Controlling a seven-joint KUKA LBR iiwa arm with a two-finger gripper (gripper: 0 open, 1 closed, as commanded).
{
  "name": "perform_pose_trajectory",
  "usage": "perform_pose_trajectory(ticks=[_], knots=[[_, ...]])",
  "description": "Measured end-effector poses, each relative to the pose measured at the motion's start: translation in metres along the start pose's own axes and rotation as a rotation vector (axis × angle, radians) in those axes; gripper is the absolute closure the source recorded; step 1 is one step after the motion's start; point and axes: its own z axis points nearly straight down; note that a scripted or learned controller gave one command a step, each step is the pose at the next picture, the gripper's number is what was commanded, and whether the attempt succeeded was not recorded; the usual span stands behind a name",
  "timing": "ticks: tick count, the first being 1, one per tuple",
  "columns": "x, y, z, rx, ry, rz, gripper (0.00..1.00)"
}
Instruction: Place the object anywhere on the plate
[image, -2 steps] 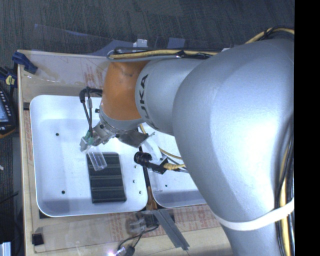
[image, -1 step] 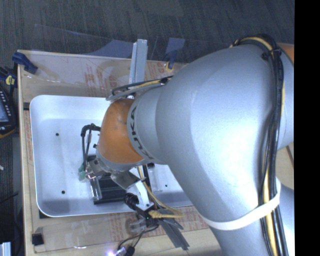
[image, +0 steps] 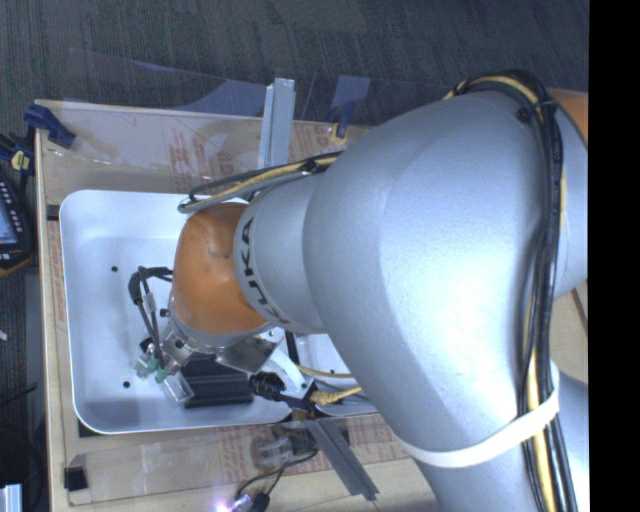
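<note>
My grey arm (image: 420, 280) with its orange band (image: 210, 270) reaches far over the left white bin (image: 100, 230) and covers much of it. The gripper (image: 165, 372) hangs low near the bin's front wall, its black body (image: 215, 385) just to the right. A small green bit (image: 152, 370) shows at its tip; I cannot tell what it is or whether it is held.
A black cable loop (image: 140, 290) hangs from the wrist over the bin floor. The bin's left and rear floor lies bare white with a few dark specks. Clamps and a metal bracket (image: 335, 455) sit on the bench in front of the bin.
</note>
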Motion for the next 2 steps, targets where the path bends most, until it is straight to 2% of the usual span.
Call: perform_pose_trajectory(ticks=[1,2], knots=[[-0.035,-0.050,-0.100,-0.001,-0.001,-0.053,1.00],[0.019,-0.002,0.001,0.001,0.000,0.008,1.00]])
